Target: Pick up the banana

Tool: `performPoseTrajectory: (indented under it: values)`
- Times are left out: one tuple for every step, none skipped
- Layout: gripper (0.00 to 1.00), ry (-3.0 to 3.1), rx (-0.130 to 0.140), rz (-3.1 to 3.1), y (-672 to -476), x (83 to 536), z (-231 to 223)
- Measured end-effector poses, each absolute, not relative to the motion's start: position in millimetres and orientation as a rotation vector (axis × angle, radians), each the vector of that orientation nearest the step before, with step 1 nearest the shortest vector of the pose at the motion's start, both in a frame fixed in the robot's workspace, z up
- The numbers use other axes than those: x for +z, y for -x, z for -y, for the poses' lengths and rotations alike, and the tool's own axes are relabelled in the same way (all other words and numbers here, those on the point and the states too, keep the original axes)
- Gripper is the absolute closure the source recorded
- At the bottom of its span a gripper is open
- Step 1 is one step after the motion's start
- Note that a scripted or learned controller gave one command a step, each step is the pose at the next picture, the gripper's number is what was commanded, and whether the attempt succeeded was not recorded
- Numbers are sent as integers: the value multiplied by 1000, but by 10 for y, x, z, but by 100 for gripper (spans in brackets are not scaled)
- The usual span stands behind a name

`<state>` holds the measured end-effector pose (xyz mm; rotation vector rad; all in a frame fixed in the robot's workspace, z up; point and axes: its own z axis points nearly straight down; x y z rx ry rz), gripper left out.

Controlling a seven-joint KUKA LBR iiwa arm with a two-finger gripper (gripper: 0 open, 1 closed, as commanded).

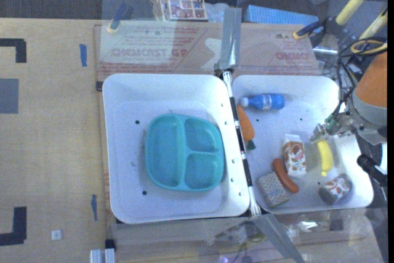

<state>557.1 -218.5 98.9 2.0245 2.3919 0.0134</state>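
The yellow banana lies in the right bin, close to its right wall, with its long axis running near to far. My gripper hovers just over the banana's far tip, at the end of the grey arm with the orange band that reaches in from the right. The banana rests on the bin floor.
Sharing the right bin are a blue bottle, a carrot by the left wall, a small carton, a sausage, a patterned block and a can. A teal divided plate lies in the left bin.
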Motion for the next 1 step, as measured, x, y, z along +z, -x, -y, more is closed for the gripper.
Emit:
performPoseTrajectory:
  values:
    - [100,-2030,20,-2387,-5388,1908,718]
